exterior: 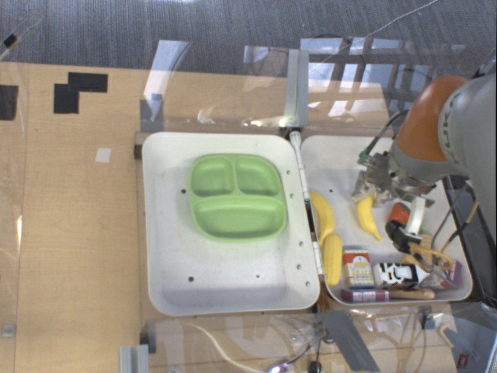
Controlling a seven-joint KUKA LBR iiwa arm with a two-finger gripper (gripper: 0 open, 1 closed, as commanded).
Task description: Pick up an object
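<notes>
- Hanging hand at the tip of a smooth curved banana in the right bin; its grip cannot be told.
- Bumpy corn cob and boxy carton lie nearby.

Arm: cut off by the right edge just past the orange band; its bulk hides the right wall of the right bin. Gripper: blurred, seen from above; its tip overlaps 1 end of the small banana, so whether they touch cannot be told. Small box: its print is too small to read. Black-and-white thing: too small to tell what it is; its right side is lost in clutter at the bin's near right corner. Purple stick: its far end is hidden beside the wooden stick. Black mark on the bench: cut off by the left edge.
</notes>
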